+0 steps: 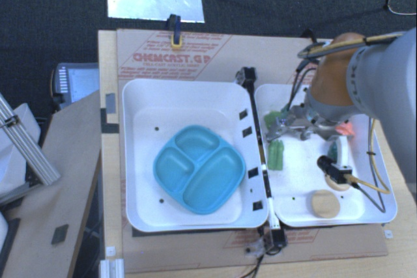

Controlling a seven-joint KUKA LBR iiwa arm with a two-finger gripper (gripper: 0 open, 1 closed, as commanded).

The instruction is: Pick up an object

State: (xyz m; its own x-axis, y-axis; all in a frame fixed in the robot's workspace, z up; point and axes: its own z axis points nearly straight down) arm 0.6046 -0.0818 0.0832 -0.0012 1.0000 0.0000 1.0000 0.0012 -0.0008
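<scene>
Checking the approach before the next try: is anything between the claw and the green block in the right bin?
Nothing visible. The claw hangs over the right bin, and the green block lies just below-left of it on open floor.

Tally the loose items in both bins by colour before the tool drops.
Blue: 1, divided plate
Green: 2, block, piece by the tool
Tan: 1, round piece
Orange-pink: 1, piece
Total: 5, possibly more hidden under the arm.
</scene>
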